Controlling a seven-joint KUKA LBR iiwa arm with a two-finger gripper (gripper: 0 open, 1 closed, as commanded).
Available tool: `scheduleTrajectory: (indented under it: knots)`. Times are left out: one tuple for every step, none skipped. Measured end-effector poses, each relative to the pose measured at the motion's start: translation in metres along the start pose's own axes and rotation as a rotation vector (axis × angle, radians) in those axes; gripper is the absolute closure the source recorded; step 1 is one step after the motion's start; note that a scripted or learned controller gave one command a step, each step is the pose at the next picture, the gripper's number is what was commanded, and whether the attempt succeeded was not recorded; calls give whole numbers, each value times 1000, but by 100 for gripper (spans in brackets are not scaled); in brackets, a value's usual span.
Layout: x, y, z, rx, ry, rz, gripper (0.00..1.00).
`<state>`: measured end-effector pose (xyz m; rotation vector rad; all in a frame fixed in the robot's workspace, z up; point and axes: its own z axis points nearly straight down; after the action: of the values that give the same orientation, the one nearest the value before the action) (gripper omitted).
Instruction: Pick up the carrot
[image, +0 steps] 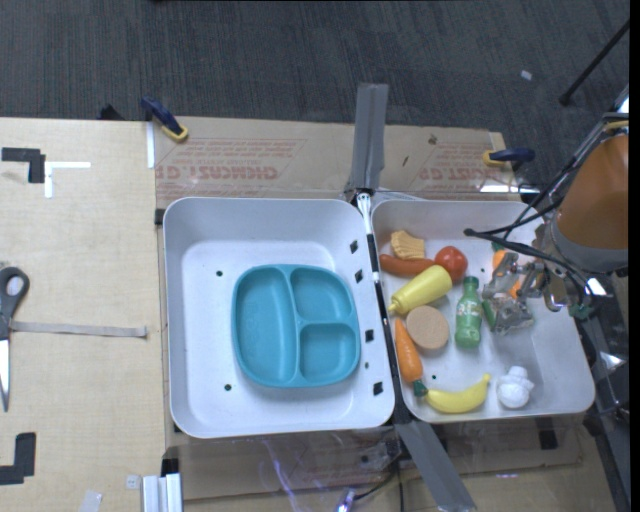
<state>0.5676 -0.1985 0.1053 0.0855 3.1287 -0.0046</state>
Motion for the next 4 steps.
scheduleTrajectory:
  knots:
    - [4, 6, -45, -2, 5, -176, 100]
    - [4, 6, -45, -2, 5, -176, 0]
    - [-11, -5, 8, -2, 1, -77, 0]
    - [-13, -4, -3, 0, -2, -79, 100]
